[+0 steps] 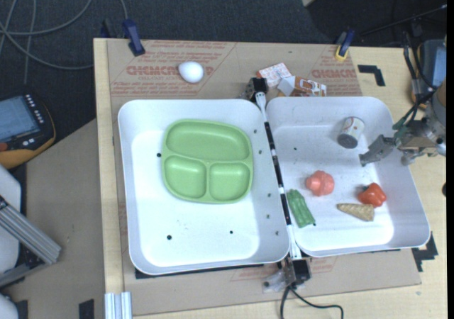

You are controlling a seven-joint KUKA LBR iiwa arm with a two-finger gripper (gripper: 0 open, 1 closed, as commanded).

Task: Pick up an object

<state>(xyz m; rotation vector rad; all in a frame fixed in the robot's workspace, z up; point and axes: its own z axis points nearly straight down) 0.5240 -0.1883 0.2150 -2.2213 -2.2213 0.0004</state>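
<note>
approach step, we judge; nothing lifted yet. right bin [404, 229], near to far: one green packet [300, 209], one tan cone [356, 211], one red pepper [373, 195], one pink ball [320, 183], one grey cylinder [349, 132]. tool [376, 149] at 3 o'clock; we cannot tell its state. next: descend over one item.

The arm [425, 98] reaches in from the right, wrist low

White egg [190, 71] on cardboard behind bins; blue clamps [133, 36] at corners.
</note>
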